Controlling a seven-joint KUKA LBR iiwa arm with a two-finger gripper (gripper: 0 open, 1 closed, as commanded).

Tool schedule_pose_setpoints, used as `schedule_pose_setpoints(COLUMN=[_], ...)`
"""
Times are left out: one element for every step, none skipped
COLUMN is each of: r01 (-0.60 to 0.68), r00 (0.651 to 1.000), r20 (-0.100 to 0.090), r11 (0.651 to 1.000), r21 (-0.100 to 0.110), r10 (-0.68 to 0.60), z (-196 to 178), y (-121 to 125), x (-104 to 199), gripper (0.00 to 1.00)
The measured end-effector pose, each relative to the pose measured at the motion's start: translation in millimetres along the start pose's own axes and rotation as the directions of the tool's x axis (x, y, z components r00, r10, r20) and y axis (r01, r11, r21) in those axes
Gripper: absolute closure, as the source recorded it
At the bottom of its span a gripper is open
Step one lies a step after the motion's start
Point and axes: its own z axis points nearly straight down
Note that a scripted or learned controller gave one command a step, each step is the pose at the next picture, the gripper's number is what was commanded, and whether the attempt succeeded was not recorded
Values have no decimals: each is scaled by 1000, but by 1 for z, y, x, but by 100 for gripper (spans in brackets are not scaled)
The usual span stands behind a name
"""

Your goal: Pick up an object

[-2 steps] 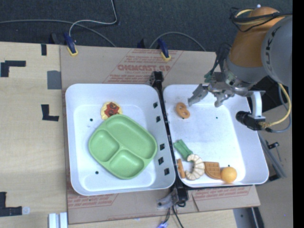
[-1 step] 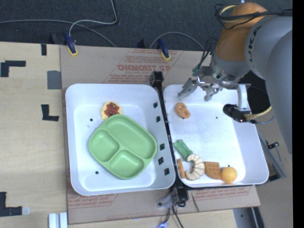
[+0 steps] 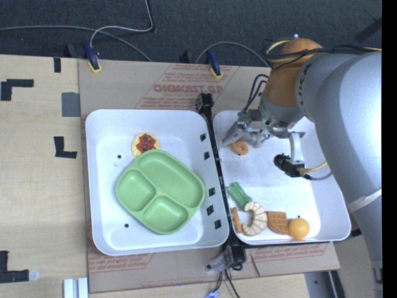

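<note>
My gripper (image 3: 247,135) hangs over the far left part of the right bin (image 3: 322,194), its fingers spread open. A small orange-brown piece (image 3: 239,146) lies on the bin floor just below and between the fingertips; nothing is held. Along the right bin's near edge lie a green piece (image 3: 238,194), a pale ring-shaped pastry (image 3: 254,218), a tan waffle-like square (image 3: 277,222) and a small orange fruit (image 3: 298,228).
The left bin (image 3: 102,166) holds a green divided plate (image 3: 160,191) and a small red-and-yellow toy (image 3: 144,143) behind it. A black divider (image 3: 214,160) runs between the bins. A black cable plug (image 3: 289,164) hangs beside the wrist. The grey arm covers the right bin's far right.
</note>
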Motion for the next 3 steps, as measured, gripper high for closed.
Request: schedule_pose_setpoints(r01=[2, 1, 1], r00=[1000, 1000, 1000], r20=[0, 0, 0], r11=[1000, 1000, 1000], r21=[1, 1, 1], r10=[-2, -1, -1], z=[1, 1, 1], y=[11, 11, 11], x=[-5, 2, 2], gripper=[0, 0, 0])
